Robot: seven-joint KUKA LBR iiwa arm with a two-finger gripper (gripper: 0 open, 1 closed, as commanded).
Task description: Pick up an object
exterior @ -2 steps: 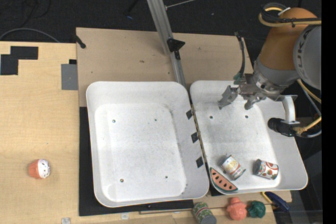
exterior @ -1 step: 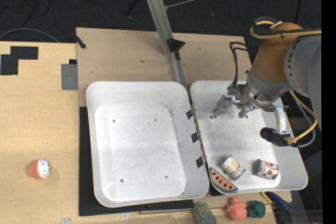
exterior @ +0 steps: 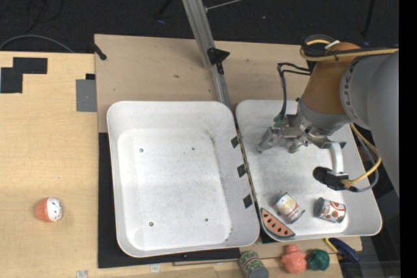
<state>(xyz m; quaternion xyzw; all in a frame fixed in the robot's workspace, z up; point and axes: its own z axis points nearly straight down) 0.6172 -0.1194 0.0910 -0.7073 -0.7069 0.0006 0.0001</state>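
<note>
My gripper [exterior: 281, 141] hangs over the upper middle of the right bin [exterior: 365, 221], with its fingers spread open and nothing between them. Below it, near the bin's front edge, lie a small tilted can [exterior: 288, 206], a red-and-white can on its side [exterior: 330, 210] and a watermelon-slice toy [exterior: 276, 223]. All three objects sit apart from the gripper, toward the front of the bin.
The left bin [exterior: 124, 120] sits beside the right one. A metal rail [exterior: 199, 16] slants down to the bins' divider. A red-and-white ball [exterior: 49, 209] lies on the bench at far left. Small toys [exterior: 293, 259] lie in front of the right bin.
</note>
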